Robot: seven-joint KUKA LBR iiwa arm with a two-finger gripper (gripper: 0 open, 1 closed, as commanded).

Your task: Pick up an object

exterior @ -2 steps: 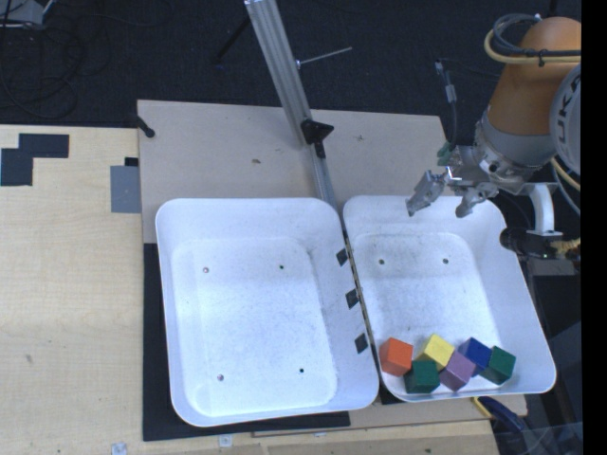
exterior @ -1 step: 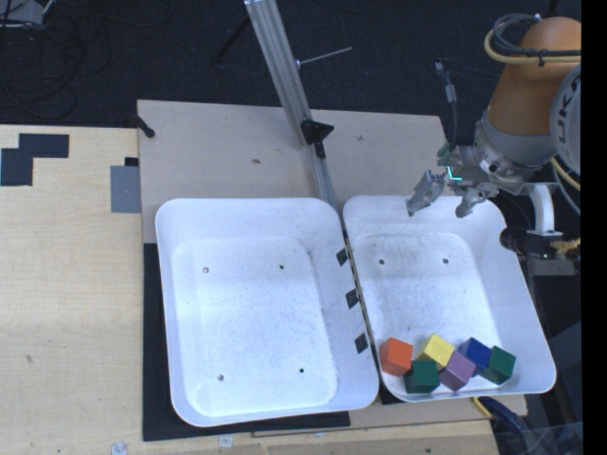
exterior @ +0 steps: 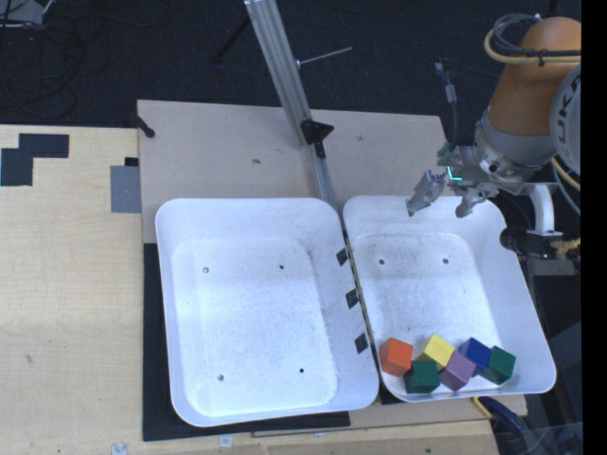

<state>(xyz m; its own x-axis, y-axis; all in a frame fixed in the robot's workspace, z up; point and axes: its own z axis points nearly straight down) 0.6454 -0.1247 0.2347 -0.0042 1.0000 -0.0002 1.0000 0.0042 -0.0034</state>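
Note:
Several small coloured blocks lie clustered in the near corner of the right bin (exterior: 417, 245): an orange block (exterior: 396, 354), a yellow block (exterior: 438, 350), a purple block (exterior: 459, 368), a blue block (exterior: 475, 353) and two green blocks (exterior: 423, 376) (exterior: 499, 363). My gripper (exterior: 446, 200) hangs over the far edge of the right bin, well away from the blocks. Its two fingers are spread apart with nothing between them.
The left bin (exterior: 251, 301) lies beside the right one, joined by a row of black clips (exterior: 352, 297). A slanted aluminium rail (exterior: 285, 79) rises behind the bins. The bench edge and cables run along the right side.

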